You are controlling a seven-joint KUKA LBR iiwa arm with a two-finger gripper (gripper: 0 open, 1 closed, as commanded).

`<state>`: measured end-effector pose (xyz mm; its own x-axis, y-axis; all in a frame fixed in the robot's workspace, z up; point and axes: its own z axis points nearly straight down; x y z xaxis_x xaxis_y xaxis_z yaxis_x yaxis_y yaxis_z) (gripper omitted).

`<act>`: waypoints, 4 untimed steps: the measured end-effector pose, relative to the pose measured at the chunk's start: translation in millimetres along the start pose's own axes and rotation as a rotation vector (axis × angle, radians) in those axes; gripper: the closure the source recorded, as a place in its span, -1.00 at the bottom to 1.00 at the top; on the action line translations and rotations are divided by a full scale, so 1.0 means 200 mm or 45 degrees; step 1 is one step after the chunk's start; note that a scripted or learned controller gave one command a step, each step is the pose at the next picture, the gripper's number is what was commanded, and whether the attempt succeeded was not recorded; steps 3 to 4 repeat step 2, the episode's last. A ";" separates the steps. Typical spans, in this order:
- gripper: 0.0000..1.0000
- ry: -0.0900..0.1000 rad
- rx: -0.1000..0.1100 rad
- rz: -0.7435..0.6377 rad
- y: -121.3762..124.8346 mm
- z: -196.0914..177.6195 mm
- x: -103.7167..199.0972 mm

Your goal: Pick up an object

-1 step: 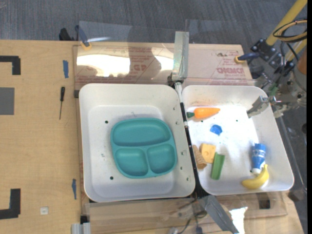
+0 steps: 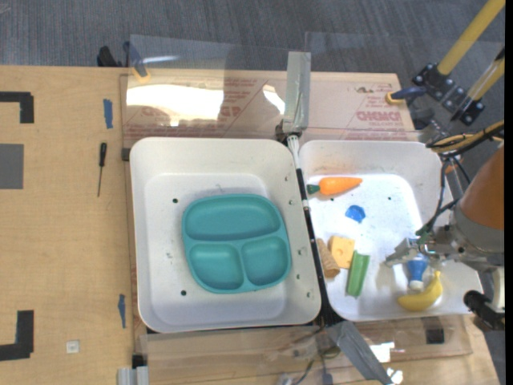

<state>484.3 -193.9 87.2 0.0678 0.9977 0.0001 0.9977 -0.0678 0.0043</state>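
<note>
**Two bins, one arm low over the right-hand clutter**

Two shallow white bins sit side by side on the wooden tabletop [image 2: 56, 239]. The left bin [image 2: 152, 175] carries a teal plastic tray with three compartments [image 2: 236, 241]. The right bin [image 2: 385, 187] carries the loose pieces: an orange toy carrot [image 2: 338, 185] near its far wall, a small blue scrap [image 2: 355, 212] below that, a tan wedge-shaped block [image 2: 342, 252] and a brown cork-like piece [image 2: 326, 257] by the dividing wall, an upright-lying green cylinder [image 2: 357, 272], and, toward the near right corner, a yellow toy banana [image 2: 422, 293] with a small white and blue bottle [image 2: 416, 272] touching its upper edge.

The grey arm's gripper [image 2: 414, 251] reaches in from the right and hangs low over that near right corner. Its metal fingers [image 2: 398, 254] point leftward and down, just above the bottle's top. Whether they are spread or closed cannot be told from here, and nothing is visibly clamped between them.

The likeliest target, by my judgement, is the bottle or the banana: both lie directly beneath and slightly nearer the camera than the fingertips. The banana's long axis runs roughly left to right, curving up at its right end; the bottle stands across it, pointing toward the gripper. A short straight descent would reach them, though the two touching each other could spoil a clean grip.
</note>
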 end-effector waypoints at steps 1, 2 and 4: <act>1.00 -0.004 -0.009 0.003 0.01 -0.06 -0.01; 1.00 0.001 -0.006 0.071 0.08 -0.66 0.31; 1.00 0.001 -0.006 0.071 0.08 -0.66 0.31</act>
